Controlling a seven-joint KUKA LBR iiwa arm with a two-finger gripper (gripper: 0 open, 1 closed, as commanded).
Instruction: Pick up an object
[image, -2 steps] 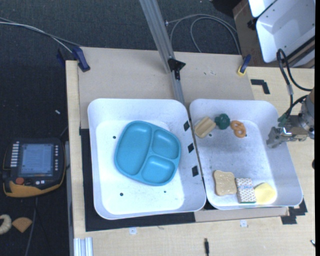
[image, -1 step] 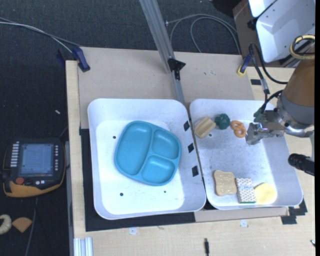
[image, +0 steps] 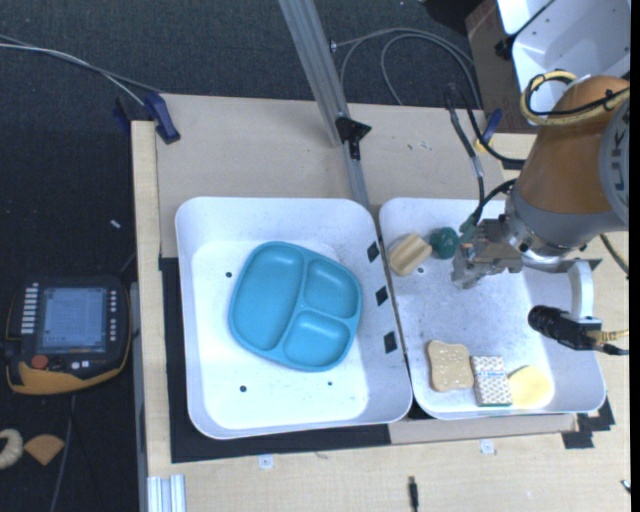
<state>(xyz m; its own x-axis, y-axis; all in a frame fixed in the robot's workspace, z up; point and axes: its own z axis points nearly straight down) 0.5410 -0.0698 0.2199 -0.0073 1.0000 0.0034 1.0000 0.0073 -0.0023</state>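
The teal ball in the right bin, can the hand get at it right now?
Probably yes. The hand hangs just beside the teal ball, with nothing between them; only the tan block touching the ball's other side might crowd a grasp.

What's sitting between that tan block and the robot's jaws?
In the camera view, a small teal object lies between the tan block and the gripper, beside the block.

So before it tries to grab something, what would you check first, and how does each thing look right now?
1. Gripper is over the right bin: ok.
2. Objects within reach, the tan block and teal ball just beside it: ok.
3. Gripper open for a grasp: cannot tell.
4. Anything already held: cannot tell.
5. The cracker, patterned square and yellow disc lie apart from the gripper, out of its way: ok.
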